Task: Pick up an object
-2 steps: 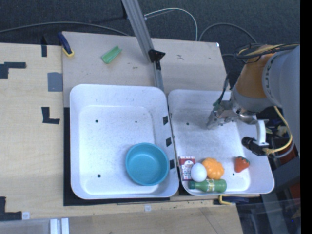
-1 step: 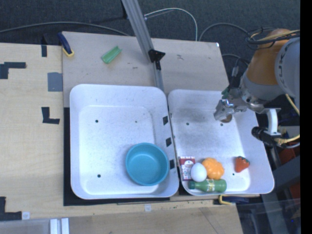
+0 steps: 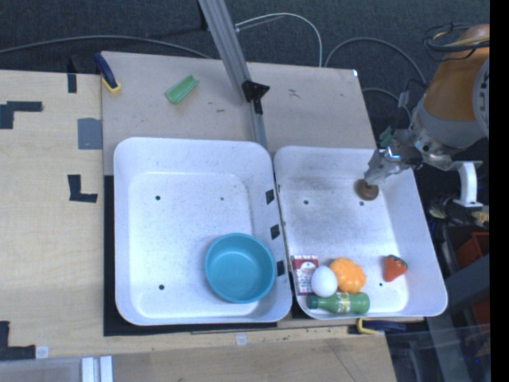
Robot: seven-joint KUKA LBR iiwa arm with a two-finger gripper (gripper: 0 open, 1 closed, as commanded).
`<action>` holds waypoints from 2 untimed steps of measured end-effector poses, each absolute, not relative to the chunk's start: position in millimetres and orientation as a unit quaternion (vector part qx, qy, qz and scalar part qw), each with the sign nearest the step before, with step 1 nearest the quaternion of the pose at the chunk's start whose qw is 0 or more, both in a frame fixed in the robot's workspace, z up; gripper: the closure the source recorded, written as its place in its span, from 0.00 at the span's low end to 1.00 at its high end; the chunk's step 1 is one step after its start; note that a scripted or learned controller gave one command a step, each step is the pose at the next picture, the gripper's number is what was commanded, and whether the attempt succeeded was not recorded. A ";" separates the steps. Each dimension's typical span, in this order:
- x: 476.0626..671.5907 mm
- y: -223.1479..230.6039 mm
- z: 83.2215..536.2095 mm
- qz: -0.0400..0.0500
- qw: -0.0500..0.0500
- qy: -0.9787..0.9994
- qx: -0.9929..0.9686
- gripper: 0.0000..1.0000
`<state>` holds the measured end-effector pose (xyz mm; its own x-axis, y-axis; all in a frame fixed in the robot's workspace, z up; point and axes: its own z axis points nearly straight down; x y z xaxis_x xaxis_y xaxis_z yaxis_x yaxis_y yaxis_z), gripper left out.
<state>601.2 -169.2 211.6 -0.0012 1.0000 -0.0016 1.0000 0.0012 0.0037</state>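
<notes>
Now, left bin (image 3: 127, 213): a round blue plastic bowl (image 3: 238, 267) near its front. Right bin (image 3: 413, 237): red carton (image 3: 305, 274), white egg (image 3: 324, 281), orange lumpy fruit (image 3: 348, 274), green bottle (image 3: 340, 302), red strawberry (image 3: 394, 267) along the front. Gripper (image 3: 370, 183) low over a small brown disc (image 3: 367, 189) at the back; grip state unclear.

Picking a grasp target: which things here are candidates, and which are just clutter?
Candidates, right bin: brown disc under gripper, strawberry, orange, egg, green bottle, red carton. Left bin: blue bowl.
Clutter: green block, blue clamp, pole.
</notes>
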 end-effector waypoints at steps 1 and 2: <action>605.8 -158.8 266.3 0.002 0.002 0.708 0.706 1.00; 618.7 -112.7 266.8 0.000 0.000 0.709 0.705 1.00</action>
